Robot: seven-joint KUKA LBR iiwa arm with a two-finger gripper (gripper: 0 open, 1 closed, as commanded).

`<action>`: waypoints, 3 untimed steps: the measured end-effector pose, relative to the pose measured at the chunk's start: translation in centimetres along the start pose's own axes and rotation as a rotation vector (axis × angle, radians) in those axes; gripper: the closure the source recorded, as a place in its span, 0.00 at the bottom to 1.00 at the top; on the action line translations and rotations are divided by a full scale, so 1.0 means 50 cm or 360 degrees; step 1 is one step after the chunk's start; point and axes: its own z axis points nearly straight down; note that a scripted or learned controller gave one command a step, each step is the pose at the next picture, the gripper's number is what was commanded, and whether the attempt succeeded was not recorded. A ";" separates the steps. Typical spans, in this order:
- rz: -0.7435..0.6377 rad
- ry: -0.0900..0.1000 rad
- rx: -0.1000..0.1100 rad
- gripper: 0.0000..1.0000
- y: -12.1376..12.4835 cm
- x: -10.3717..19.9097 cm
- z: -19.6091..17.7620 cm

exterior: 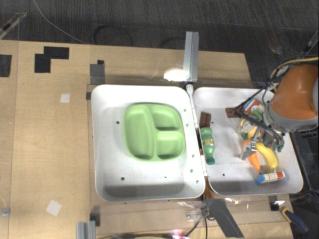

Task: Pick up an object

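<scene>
1. Nearest the tabletop's [45, 148] front edge, in the right bin's [219, 180] front right corner, lies a small marker-like stick with a blue end [269, 177].
2. Just behind it sit a yellow banana [269, 156] and an orange piece [253, 160], touching.
3. The end effector [249, 146] hangs over this cluster; whether it is apart or together, I cannot tell.
4. By the right bin's left wall lies a green bottle [208, 146], a brown block [205, 119] behind it.
5. The left bin [107, 133] holds a green divided tray [152, 131].
6. The arm's orange band [299, 93] sits at the tabletop's right edge.
</scene>
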 end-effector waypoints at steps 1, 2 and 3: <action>0.0205 -0.0007 0.0000 0.00 0.036 0.113 -0.004; 0.0213 -0.0016 0.0000 0.00 0.092 0.158 -0.006; 0.0184 -0.0017 0.0001 0.00 0.127 0.164 -0.006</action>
